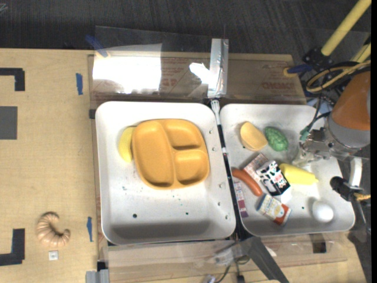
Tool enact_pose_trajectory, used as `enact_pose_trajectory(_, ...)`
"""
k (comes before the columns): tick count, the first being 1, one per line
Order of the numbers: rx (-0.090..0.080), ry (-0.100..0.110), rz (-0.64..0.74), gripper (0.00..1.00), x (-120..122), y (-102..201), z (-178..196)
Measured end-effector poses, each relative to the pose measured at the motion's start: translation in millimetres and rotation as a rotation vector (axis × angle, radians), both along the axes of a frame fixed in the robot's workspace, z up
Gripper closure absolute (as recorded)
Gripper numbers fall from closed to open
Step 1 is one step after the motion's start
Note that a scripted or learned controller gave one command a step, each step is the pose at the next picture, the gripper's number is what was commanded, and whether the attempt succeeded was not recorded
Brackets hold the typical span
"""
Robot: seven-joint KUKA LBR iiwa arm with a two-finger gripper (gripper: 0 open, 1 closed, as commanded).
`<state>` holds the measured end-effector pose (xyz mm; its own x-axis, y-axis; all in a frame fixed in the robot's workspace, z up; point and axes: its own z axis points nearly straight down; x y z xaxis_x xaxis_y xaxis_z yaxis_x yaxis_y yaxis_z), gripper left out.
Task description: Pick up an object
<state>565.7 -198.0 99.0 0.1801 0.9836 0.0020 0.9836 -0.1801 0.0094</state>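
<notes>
Yellow banana-shaped plastic piece (299, 174) looks like the likeliest pick: it lies in the right white bin (294, 112), long axis roughly left-right, tilted slightly down to the right. Claw (310, 149) sits just above and a touch right of it, at the bin's right side, under the grey arm with orange band (353, 114). Whether the claw is wide or narrow, cannot tell; metal parts blur together there. Nothing visibly gripped.

Other right-bin candidates: green knobbly round toy (275, 138) just left of the claw, near; yellow-orange rounded wedge (253, 135) further left; red-orange sausage-like toy (248, 181) lying diagonal near the bin's left wall; small black-and-white printed carton (271, 176) touching the banana's left end; small red-and-white box (274, 209) lower down; white egg-like ball (322, 211) at lower right, smooth and glossy.

Left white bin (112, 175) holds an orange moulded plastic divided tray (171, 152), flipped or upright unclear, over a pale yellow disc (125, 143) peeking out at its left. Far from the claw.

Tan ridged croissant-shaped toy (53, 229) lies outside on the cardboard-brown tabletop (41, 128), well apart.

Judgement: a short downward move, slightly left, should reach the banana; jaws should close across its short axis. Smooth plastic, may slip.
</notes>
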Motion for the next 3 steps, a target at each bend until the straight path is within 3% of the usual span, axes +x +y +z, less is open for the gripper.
enact_pose_trajectory(1,0.003,0.003,-0.264,1.0,-43.9,95.9,-10.4)
enact_pose_trajectory(2,0.005,0.007,-0.427,1.0,-0.5,179.1,87.4)
enact_pose_trajectory(3,0.0,0.008,-0.168,1.0,-30.5,202.3,168.6)
